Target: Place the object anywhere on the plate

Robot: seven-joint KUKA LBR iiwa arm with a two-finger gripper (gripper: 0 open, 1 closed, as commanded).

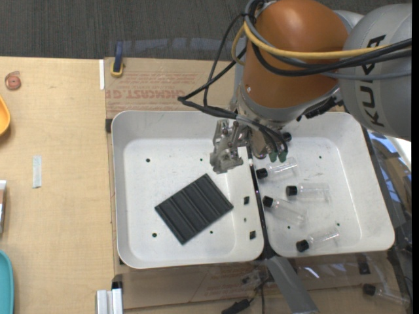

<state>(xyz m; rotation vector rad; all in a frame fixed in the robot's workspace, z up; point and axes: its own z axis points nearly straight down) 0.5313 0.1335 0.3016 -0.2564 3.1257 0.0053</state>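
Pale wood forms the tabletop (59, 142), with a cardboard sheet (163, 87) under two white bins set side by side. Nearest the camera, in the right bin (376, 201), a clear black-capped vial (321, 239) lies on its side, well to the right of the end effector and on its near side. The dark ribbed plate (194, 208) lies flat and skewed in the left bin (121, 195), just to the near left of the end effector and apart from it. A second vial (287, 210) and a third vial (311, 192) lie further back in the right bin, near right of the end effector. A fourth vial (281, 169) lies just to its right.

The end effector (227, 159) hangs over the left bin's right side, close beside the wall between the bins. Whether it is spread, pressed together or pinching anything cannot be told. Beyond it rise the orange band (294, 44) and the grey arm (386, 51), with dark carpet (98, 12) farthest back.
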